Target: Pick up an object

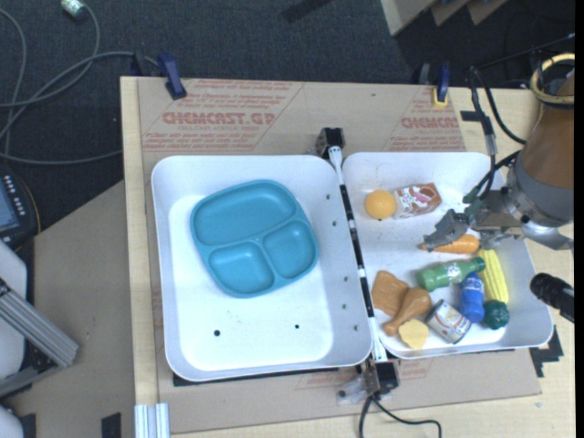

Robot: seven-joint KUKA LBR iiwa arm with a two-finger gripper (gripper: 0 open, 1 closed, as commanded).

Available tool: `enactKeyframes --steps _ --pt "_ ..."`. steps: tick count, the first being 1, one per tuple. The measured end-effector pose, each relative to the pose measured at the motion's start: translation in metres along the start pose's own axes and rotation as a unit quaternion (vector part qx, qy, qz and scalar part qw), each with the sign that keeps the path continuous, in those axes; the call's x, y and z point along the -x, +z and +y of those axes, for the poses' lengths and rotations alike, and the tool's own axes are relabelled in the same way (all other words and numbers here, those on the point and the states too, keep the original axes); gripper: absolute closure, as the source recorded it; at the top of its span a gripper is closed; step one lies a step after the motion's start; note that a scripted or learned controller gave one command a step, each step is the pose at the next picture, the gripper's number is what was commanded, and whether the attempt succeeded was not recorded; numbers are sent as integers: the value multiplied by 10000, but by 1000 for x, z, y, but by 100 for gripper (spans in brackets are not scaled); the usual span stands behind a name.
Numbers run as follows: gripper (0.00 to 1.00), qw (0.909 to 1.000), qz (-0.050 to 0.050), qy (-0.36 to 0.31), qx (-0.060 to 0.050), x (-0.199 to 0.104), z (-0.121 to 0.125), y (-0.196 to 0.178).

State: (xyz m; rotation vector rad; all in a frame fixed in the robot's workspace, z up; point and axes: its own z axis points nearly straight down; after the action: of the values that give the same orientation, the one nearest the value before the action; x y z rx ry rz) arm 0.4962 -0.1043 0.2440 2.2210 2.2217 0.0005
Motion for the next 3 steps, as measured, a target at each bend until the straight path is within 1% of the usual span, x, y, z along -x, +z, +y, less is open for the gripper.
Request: enactKeyframes --steps 1,2,3 --pt "0 10000 -4 33 -41 74 24 91" --pt "0 10000 -9 2 40 47 4 153" --pt "100 10000 -5 9 11 47 2 144"
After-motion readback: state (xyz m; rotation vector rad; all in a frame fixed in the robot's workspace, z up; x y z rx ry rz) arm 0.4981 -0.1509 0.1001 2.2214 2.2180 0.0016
